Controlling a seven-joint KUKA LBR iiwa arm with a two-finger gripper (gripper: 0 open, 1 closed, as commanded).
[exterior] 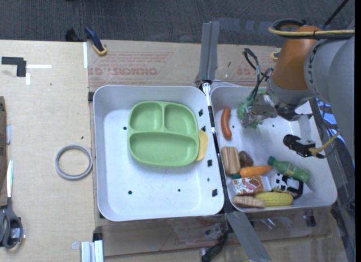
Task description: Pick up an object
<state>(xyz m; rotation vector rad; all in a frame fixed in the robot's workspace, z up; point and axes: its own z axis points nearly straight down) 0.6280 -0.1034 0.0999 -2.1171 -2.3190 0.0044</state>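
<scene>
- Hand (pixel 251 114) sits low in upper part of right bin (pixel 321 193), right of centre frame; something green shows at its tip but can't tell if the hand is open, closed or gripping.
- Pickable objects cluster in right bin: sausage (pixel 226 123) just left of hand, bread piece (pixel 230 159), carrot (pixel 255 171), green bottle (pixel 289 169), corn cob (pixel 274 199), printed packet (pixel 249 185), all lower centre-right.
- Left bin (pixel 107 199) holds green divided plate (pixel 163 132), centre frame.
- Judgement: to do it well, centre on one object, sausage lies apart from the pile so easiest; avoid bin wall, lift straight up.
- Writing: cardboard (pixel 141 66) behind bins, top centre, has red print, upside down, not legible. Packet label too small to read.
- Tape roll (pixel 74 161) on table (pixel 39 120), left.
</scene>
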